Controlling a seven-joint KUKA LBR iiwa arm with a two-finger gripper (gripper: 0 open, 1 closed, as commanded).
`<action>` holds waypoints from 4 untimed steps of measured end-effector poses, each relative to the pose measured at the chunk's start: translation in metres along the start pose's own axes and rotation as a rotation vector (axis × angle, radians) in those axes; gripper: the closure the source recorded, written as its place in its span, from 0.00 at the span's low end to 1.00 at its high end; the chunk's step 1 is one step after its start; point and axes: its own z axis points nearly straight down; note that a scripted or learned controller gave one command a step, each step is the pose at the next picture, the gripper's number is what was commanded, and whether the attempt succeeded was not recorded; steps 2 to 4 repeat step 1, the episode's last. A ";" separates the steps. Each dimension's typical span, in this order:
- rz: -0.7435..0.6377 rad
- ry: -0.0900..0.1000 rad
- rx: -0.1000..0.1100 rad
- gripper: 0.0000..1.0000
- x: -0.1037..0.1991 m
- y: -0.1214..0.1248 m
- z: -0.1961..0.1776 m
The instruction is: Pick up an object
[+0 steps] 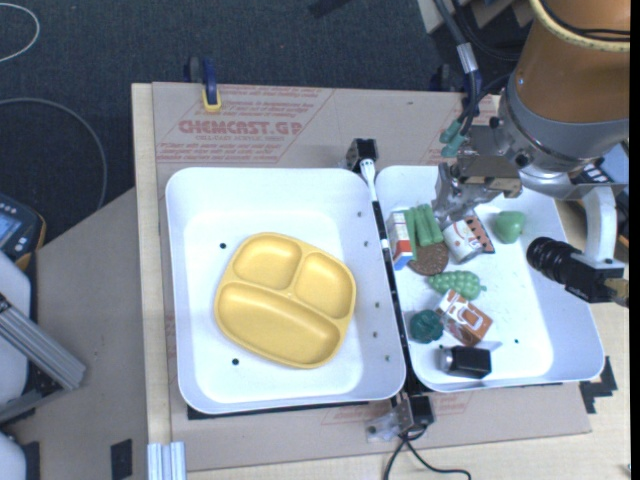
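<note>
The right bin holds several small items. There are green sticks, a red and white carton, a brown round piece, a white and red can and a light green ball. Nearer the front lie a green bumpy piece, a teal lump, an orange and white packet and a black box. My gripper hangs low at the bin's back, just over the can and the green sticks. Nothing shows lifted off the bin floor.
In the left bin lies a yellow divided plate. A black cylinder juts in over the right bin's right side. The grey and orange arm covers the back right corner. A black divider clip sits between the bins.
</note>
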 end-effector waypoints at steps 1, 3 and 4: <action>-0.001 0.000 -0.003 1.00 0.000 0.001 -0.010; -0.001 0.000 -0.003 1.00 0.000 0.001 -0.010; -0.001 0.000 -0.003 1.00 0.000 0.001 -0.010</action>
